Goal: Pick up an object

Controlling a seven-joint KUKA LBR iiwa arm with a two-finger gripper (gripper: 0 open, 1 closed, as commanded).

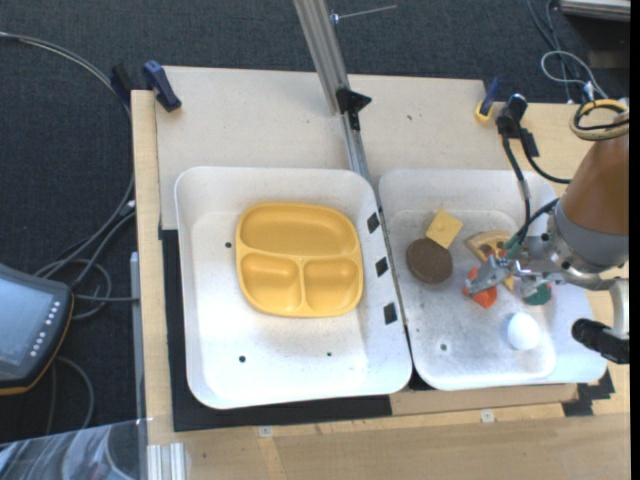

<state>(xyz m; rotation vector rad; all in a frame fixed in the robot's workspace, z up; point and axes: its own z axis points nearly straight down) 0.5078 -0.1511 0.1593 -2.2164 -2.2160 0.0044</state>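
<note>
The claw (497, 268) is lowered among crowded small things in the right bin (470, 368); its state cannot be told; a neighbour could be nudged, spoiling the grasp.

No readable text anywhere. The yellow tray (299, 259) is plain, no logo or no. on it. Both white bins (200, 358) carry no lettering, just black clips w/o markings. The pendant (25, 330) at the left edge has a row of small buttons, too small to read. The worktop (250, 118) bears no labels or signs.
</note>
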